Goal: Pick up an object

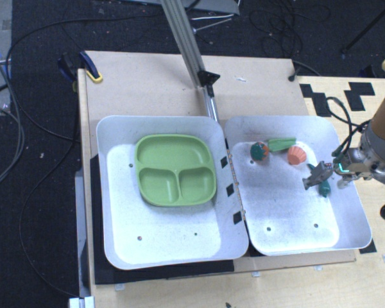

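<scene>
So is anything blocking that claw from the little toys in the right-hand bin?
Nothing visible does. The gripper hangs over the right bin, and bare white floor lies between it and the orange toy, the round orange-and-green toy and the green piece.

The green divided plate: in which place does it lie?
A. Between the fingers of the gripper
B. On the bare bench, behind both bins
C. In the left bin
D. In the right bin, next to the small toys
C: the green divided plate lies flat inside the left bin, while the small toys and the gripper are over in the right bin.
</scene>
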You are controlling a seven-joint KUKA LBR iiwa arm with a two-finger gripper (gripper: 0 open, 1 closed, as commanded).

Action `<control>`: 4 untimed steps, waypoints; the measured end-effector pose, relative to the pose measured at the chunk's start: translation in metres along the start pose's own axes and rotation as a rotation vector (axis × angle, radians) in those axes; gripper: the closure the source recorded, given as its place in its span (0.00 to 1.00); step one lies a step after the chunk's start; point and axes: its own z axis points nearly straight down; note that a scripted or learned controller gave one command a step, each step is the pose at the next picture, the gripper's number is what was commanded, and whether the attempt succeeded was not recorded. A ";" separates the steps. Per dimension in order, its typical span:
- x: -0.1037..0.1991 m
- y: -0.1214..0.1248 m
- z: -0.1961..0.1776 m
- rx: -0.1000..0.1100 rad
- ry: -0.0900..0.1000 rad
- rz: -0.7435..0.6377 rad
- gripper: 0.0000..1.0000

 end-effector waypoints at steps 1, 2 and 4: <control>0.000 0.000 0.000 -0.001 0.000 0.000 0.00; -0.007 -0.002 0.060 0.005 0.001 0.003 0.00; -0.009 -0.002 0.141 -0.003 -0.001 0.002 0.00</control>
